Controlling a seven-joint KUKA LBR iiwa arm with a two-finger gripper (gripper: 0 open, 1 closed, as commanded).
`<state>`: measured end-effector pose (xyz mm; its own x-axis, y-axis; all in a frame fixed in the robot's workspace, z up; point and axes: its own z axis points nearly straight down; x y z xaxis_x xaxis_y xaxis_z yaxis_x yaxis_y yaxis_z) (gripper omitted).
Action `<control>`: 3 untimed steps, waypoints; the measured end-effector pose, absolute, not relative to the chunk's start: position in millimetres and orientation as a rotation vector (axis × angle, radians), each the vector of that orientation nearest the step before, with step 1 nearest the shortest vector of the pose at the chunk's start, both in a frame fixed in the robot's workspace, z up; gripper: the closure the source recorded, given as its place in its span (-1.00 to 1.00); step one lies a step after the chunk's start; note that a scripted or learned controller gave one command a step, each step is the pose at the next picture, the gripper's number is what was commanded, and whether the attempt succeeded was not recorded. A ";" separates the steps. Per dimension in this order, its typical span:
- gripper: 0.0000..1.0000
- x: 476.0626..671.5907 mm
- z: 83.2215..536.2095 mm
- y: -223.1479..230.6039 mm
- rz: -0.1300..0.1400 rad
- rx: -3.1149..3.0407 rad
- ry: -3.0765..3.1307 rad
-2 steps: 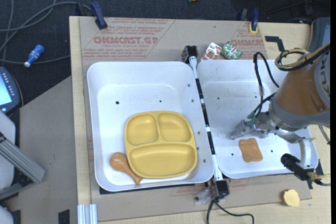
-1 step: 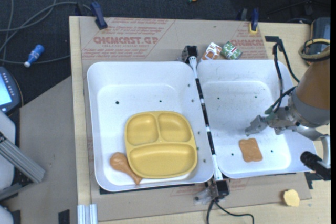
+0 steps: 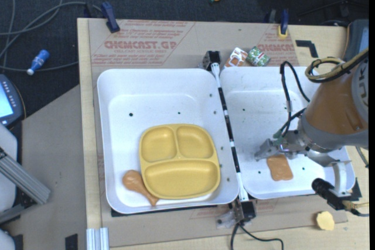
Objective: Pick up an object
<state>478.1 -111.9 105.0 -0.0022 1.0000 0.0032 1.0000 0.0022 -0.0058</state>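
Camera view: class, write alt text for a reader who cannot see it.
A robot gripper hovers by a flat tan piece in the right bin. The left bin holds a yellow divided tray and an orange drumstick toy.

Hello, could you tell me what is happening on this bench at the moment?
A grey and orange robot arm reaches into the right bin, its gripper low over the bin floor right beside a flat brown piece. Nothing shows between its fingers, so no pick can be confirmed. The left bin holds a yellow divided tray, with an orange drumstick-shaped toy against its lower left corner.
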 end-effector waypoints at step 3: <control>1.00 479.3 94.6 -114.9 0.000 -2.224 -2.222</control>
<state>479.3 -114.9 94.6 0.0008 1.0000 -0.0016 1.0000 -0.0008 0.0020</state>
